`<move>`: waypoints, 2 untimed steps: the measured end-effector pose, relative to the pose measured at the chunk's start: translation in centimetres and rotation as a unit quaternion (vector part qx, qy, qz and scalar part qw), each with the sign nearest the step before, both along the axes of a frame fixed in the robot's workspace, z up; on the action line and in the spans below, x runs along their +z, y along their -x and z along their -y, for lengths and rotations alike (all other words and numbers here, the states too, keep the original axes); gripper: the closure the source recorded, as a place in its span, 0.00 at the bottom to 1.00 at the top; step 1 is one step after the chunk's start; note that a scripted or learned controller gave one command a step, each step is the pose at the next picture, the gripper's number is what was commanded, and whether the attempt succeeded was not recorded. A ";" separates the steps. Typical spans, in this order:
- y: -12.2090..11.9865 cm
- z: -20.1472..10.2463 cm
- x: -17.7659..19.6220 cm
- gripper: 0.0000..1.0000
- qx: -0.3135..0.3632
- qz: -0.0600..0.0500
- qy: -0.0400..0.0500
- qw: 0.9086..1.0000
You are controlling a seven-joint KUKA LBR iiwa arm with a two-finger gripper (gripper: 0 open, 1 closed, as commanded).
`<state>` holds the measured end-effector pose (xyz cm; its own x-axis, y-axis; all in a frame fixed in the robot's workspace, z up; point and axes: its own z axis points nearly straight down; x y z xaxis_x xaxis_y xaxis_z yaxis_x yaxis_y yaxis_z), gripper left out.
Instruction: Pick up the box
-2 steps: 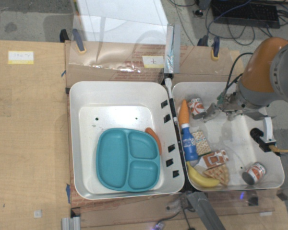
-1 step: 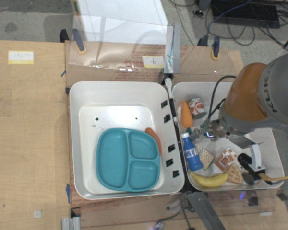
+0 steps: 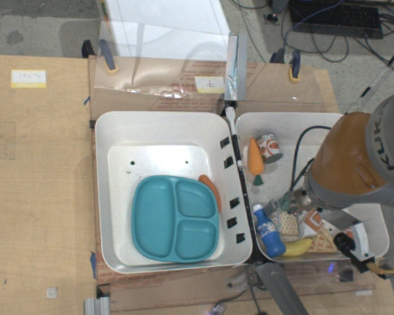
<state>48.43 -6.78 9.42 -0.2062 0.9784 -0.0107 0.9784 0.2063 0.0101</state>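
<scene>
The arm's orange band (image 3: 345, 156) and grey wrist hang over the right bin (image 3: 295, 120). Below the wrist, the dark gripper (image 3: 291, 203) is down among the clutter at the bin's front. A small box (image 3: 313, 223) with red, white and orange print lies just right of the gripper, partly under the wrist. I cannot make out whether anything sits between the gripper's parts. A beige, waffle-patterned item (image 3: 287, 225) lies directly in front of the gripper.
The right bin also holds a carrot (image 3: 255, 157), a red-and-white can (image 3: 270, 147), a blue bottle (image 3: 269, 233) and a banana (image 3: 297, 247). In the left bin (image 3: 111, 176) are a teal divided plate (image 3: 176, 218) and an orange sausage-shaped piece (image 3: 211, 189).
</scene>
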 end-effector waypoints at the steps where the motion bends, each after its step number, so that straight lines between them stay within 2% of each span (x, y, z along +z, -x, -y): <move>1: 0.0 -0.1 0.9 1.00 -0.001 -0.001 -0.002 1.000; 2: -0.2 1.0 1.3 0.00 -0.007 0.006 0.006 1.000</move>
<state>48.64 -7.75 10.74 -0.1929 0.9809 -0.0255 0.9809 0.1934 0.0192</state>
